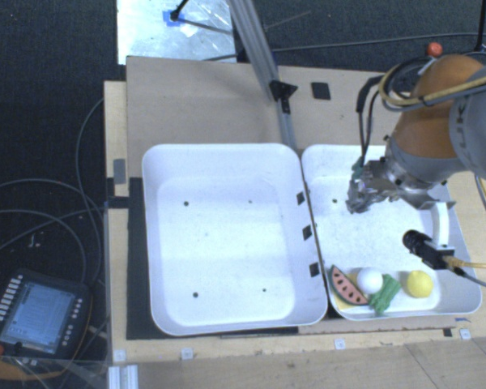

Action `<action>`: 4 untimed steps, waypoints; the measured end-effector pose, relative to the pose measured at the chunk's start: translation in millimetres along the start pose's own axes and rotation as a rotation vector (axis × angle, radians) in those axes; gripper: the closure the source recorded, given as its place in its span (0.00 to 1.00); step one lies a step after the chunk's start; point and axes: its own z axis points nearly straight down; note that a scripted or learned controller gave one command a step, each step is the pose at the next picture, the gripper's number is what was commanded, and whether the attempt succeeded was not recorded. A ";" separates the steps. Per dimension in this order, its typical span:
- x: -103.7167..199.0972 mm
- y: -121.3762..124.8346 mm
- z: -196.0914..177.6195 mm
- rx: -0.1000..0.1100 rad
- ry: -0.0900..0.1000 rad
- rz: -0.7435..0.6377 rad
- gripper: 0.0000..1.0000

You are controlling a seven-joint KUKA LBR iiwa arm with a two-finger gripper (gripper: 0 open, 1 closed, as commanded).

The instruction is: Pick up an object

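Note:
Along the front wall of the right bin (468, 298) lie a watermelon slice toy (347, 287), a white ball (370, 280), a green piece (385, 293) and a yellow lemon (419, 283). My gripper (360, 194) hangs over the back left part of that bin, well behind these objects and apart from them. Nothing shows under or in it. The grey arm with its orange band (433, 104) reaches in from the right.
The left bin (158, 241) sits beside the right one, joined by black clips (307, 232) on the shared wall. A slanted metal pole (259, 51) stands behind the bins. A black cylinder with a yellow cable (425, 250) juts out over the right bin. A teach pendant (36, 310) lies on the floor at the left.

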 end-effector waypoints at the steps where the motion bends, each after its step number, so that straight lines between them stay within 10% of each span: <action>1: 0.0 0.2 -10.2 -0.001 0.000 -0.001 1.00; 2: -0.1 0.4 -20.4 -0.001 0.000 -0.002 1.00; 3: -34.4 60.2 -46.3 -0.002 -0.001 0.002 1.00; 4: 14.4 31.1 -114.3 -0.005 0.001 -0.002 1.00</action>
